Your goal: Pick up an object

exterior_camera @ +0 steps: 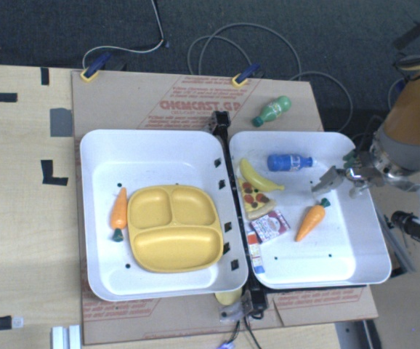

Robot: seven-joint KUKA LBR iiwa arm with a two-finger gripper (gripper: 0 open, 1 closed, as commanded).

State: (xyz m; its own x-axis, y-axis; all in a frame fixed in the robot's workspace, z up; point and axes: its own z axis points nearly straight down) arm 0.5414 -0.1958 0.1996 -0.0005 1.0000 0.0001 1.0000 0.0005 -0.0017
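In the right bin [362, 267] lie a blue bottle [290, 163], a yellow banana [258, 176], a toy pizza slice [256, 198], a red-and-white packet [268, 227] and an orange carrot [309, 222]. My gripper [337, 170] hangs over the bin's right part, just above and to the right of that carrot's green top. It is open, with nothing between its fingers [325, 181]. The blue bottle sits a short way to its left.
The left bin [94, 195] holds a yellow divided plate [174, 227] and a second carrot [118, 213] beside it. A green bottle [272, 110] lies on the cardboard behind the right bin. Cables loop across the dark floor at the back.
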